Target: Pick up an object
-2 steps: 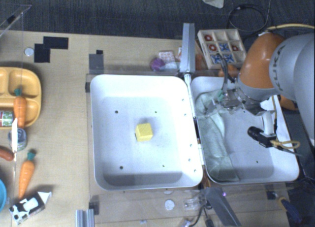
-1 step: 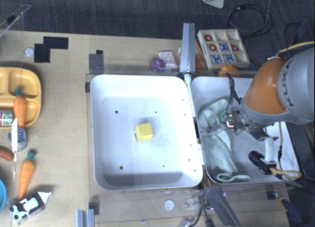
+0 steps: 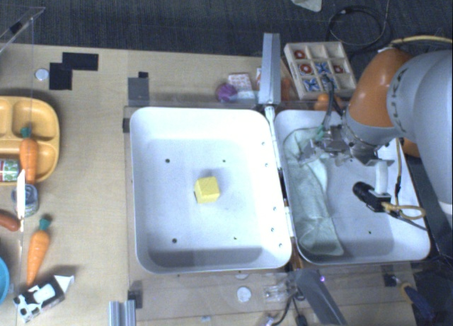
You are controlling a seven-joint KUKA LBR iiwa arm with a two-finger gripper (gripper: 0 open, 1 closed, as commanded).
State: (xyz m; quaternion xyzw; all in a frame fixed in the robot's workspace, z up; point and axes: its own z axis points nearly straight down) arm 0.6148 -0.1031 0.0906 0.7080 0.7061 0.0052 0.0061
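1. Bench (image 3: 85,197): pale wood, bearing everything you see listed below.

2. Left bin (image 3: 152,247): shallow, white, square. Take this as your landmark for the entries that follow.

3. Right bin (image 3: 403,243): white, touching the left bin's right wall. A clear, crumpled plastic sheet or bag (image 3: 311,197) lies along its left side.

4. Arm (image 3: 417,98): grey, with an orange band (image 3: 371,95). It reaches in from the right of the left bin and sits over the right bin's upper half.

5. Gripper (image 3: 327,141): over the upper left part of the right bin, just right of the left bin's upper right corner, close above the plastic. You cannot tell from this view whether its fingers are apart or together, nor whether anything sits between them.

6. Yellow tray (image 3: 42,123): on the bench well left of the left bin, with a toy carrot (image 3: 27,158) in it.

7. Compartment box (image 3: 318,66): above the left bin's upper right corner, with red and blue pieces.

8. Second toy carrot (image 3: 37,247): left of the left bin, near its lower corner.

9. Black-and-white toy (image 3: 42,295): below that carrot.

10. Yellow block (image 3: 207,189): the task's thing, lying alone on the floor of the left bin, near its middle, well apart from the gripper.

11. Purple object (image 3: 226,92): small, just above the left bin's top wall.
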